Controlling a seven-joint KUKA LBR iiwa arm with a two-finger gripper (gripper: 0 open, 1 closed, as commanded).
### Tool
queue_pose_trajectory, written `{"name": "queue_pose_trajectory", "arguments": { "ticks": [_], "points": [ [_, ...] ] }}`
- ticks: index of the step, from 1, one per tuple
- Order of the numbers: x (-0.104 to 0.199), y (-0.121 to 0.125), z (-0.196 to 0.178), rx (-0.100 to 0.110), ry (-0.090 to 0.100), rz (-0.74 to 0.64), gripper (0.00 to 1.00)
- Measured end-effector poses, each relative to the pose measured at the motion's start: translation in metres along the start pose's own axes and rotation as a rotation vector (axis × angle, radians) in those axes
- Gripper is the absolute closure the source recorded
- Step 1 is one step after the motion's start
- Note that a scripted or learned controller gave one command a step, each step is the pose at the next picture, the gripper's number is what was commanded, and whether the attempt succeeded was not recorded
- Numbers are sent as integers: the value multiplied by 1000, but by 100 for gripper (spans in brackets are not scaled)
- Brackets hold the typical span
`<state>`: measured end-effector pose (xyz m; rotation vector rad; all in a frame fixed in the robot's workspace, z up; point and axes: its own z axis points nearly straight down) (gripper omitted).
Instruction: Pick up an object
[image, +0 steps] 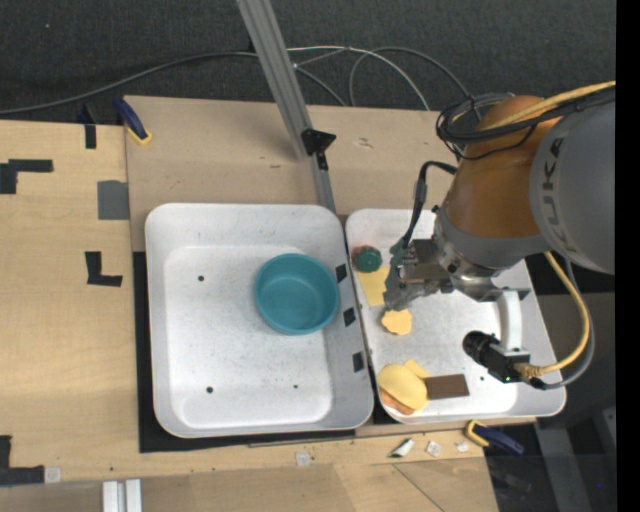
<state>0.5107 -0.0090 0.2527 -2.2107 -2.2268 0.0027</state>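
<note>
My gripper reaches down into the right bin, its tip just above a small yellow-orange lump and beside a flat yellow piece. A small teal and red round object lies at the bin's far left. Near the front edge sit a yellow bun-shaped object and a brown block. A teal bowl stands in the left bin. The arm's bulk hides much of the right bin.
A grey metal post slants down to the bins' far edge. Cables trail across the back of the bench. A black camera module hangs from the wrist over the right bin. Blue clamps sit at the bench corners.
</note>
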Motion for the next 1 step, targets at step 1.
{"name": "queue_pose_trajectory", "arguments": {
  "ticks": [1],
  "points": [
    [51, -3, 22, 1, 0, 1, 100]
  ]
}}
